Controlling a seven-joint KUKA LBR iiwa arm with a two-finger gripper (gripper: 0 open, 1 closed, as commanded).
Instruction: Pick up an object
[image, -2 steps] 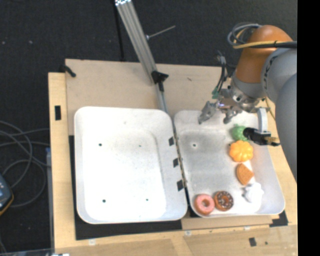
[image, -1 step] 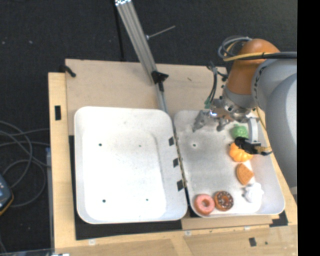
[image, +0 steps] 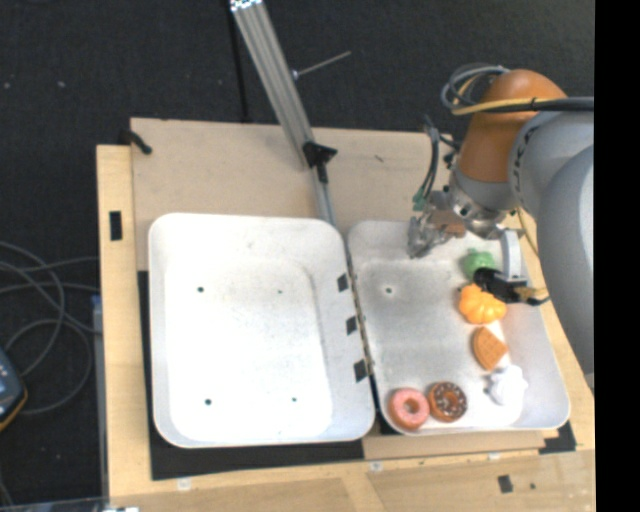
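My gripper (image: 424, 240) hangs over the far edge of the right bin (image: 420, 330), with nothing visible between its fingers. To its right, along the bin's right side, lie a green object (image: 479, 262), an orange object (image: 481, 305) and a tan cookie-like piece (image: 489, 348). A white object (image: 506, 385) rests near the right front corner. A pink donut (image: 408, 407) and a brown sprinkled donut (image: 446, 401) sit at the bin's front edge.
The left bin (image: 250, 330) stands beside the right one, joined by dark clips (image: 352, 325). A slanted metal rail (image: 285, 95) rises behind the bins. The arm's grey and orange body (image: 520, 130) fills the upper right.
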